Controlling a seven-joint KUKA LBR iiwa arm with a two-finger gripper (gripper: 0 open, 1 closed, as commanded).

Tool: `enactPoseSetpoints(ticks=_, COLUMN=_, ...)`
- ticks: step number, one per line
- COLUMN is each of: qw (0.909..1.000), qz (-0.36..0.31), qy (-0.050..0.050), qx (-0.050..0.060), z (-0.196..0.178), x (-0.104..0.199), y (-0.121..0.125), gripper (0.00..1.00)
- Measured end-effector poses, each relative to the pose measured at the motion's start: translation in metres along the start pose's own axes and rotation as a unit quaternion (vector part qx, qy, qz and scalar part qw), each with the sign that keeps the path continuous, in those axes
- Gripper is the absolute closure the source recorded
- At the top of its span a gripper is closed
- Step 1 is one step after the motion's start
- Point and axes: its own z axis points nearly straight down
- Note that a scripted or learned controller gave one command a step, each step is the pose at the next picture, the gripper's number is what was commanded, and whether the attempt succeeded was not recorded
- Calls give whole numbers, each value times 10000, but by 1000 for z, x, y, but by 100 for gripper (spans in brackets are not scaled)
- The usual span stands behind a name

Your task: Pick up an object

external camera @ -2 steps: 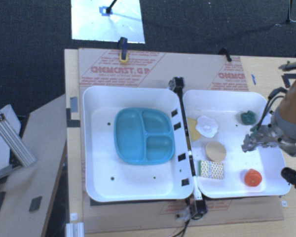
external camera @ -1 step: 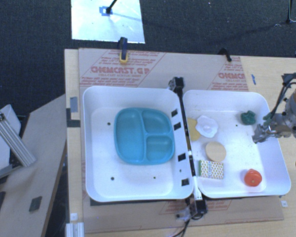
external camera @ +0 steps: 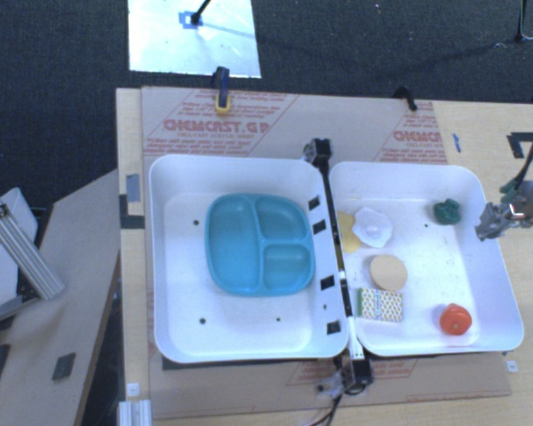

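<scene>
Our pincer (external camera: 496, 223) hangs at the right bin's (external camera: 480, 185) edge, grip unreadable; the green toy (external camera: 447, 209) lies just left.

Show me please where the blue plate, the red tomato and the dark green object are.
blue plate (external camera: 249, 238): camera view, left bin, on the plate's large compartment.
red tomato (external camera: 456, 319): camera view, right bin, on its round body.
dark green object (external camera: 447, 209): camera view, right bin, on its middle.

Right bin (external camera: 480, 327) holds tomato (external camera: 456, 319), broccoli (external camera: 447, 209), cookie (external camera: 388, 272), egg (external camera: 372, 227)
</scene>
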Motion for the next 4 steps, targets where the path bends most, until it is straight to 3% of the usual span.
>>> enactPoseSetpoints(ticks=1, qw=10000, qz=-13, qy=11, qx=18, z=20, x=48, y=13, gripper=100)
enactPoseSetpoints(ticks=3, qw=10000, qz=-24, qy=13, qx=11, z=20, x=148, y=49, gripper=100)
enactPoseSetpoints(ticks=4, qw=10000, qz=-24, qy=16, qx=27, z=44, x=202, y=56, gripper=100)
